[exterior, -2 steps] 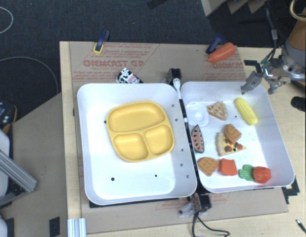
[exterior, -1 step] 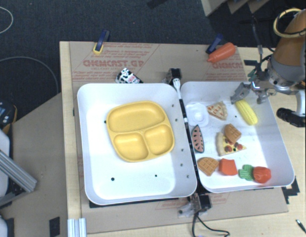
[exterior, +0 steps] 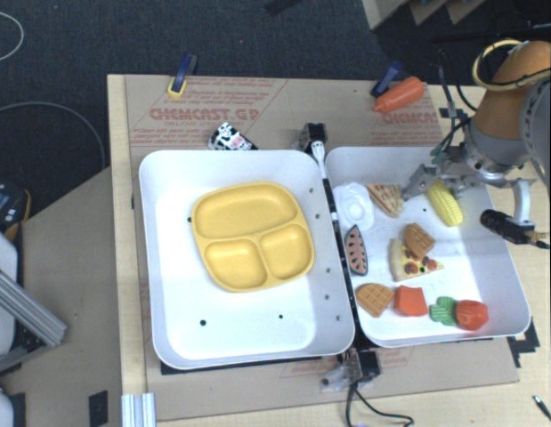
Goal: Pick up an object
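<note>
Listing contents, right bin (exterior: pixel 515 278): toy corn cob (exterior: pixel 445 205), sandwich wedge (exterior: pixel 385 197), white round piece (exterior: pixel 352 206), watermelon slice (exterior: pixel 355 250), toast piece (exterior: pixel 418 237), pizza slice (exterior: pixel 410 261), waffle piece (exterior: pixel 375 299), red block (exterior: pixel 411 302), green-and-red vegetable piece (exterior: pixel 459 312).
Left bin (exterior: pixel 159 238): one yellow divided plate (exterior: pixel 252 235), lying flat near the middle.
Tabletop (exterior: pixel 128 132): cow-patterned toy (exterior: pixel 230 138) just behind the left bin; orange carrot-like toy (exterior: pixel 400 94) behind the right bin.
Arm: grey wrist with orange band entering from the right, above the far right corner of the right bin.
Gripper (exterior: pixel 442 178): low over the corn cob, at its far end.
Jaws: cannot tell whether apart or together; the wrist body and cables hide the tips.
Likely target: the corn cob, judged from where the gripper hangs; it lies tilted on the bin floor near the far wall, with nothing visibly clamped on it.
Risk, slip: the cob looks rounded and smooth, so a grip across its end rather than its middle could squeeze it out sideways.
Risk, neighbour: the sandwich wedge lies near the cob's left; a jaw landing wide could nudge or pinch it too.
Risk, wall: the cob sits close to the bin's far wall, leaving little room for the outer jaw.
Risk, empty lift: closing above the cob rather than around it would bring up nothing.
</note>
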You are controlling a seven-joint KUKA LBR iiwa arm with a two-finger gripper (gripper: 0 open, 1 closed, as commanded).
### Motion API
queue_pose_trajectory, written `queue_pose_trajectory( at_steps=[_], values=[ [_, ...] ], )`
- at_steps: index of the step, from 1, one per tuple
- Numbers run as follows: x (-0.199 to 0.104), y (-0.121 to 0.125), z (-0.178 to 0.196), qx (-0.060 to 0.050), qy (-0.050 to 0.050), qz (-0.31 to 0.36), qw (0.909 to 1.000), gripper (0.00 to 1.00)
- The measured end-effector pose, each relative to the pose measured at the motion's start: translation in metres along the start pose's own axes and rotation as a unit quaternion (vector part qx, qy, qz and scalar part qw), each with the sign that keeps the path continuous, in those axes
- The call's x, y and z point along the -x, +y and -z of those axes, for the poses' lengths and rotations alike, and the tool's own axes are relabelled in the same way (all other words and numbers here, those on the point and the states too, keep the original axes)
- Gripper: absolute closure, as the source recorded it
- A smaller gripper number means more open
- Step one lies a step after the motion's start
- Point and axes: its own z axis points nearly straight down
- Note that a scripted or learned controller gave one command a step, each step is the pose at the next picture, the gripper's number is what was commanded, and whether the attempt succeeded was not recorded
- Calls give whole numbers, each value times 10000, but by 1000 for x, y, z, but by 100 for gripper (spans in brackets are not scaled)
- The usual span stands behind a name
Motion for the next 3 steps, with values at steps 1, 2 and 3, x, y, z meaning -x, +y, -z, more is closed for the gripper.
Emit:
queue_pose_trajectory(
  at_steps=[1, 2, 3],
  values=[
    [0, 2, 15, 33, -16, 4, 10000, 100],
    [5, 4, 79, 65, -28, -8, 10000, 100],
    [9, 15, 138, 73, -30, -5, 10000, 100]
  ],
)
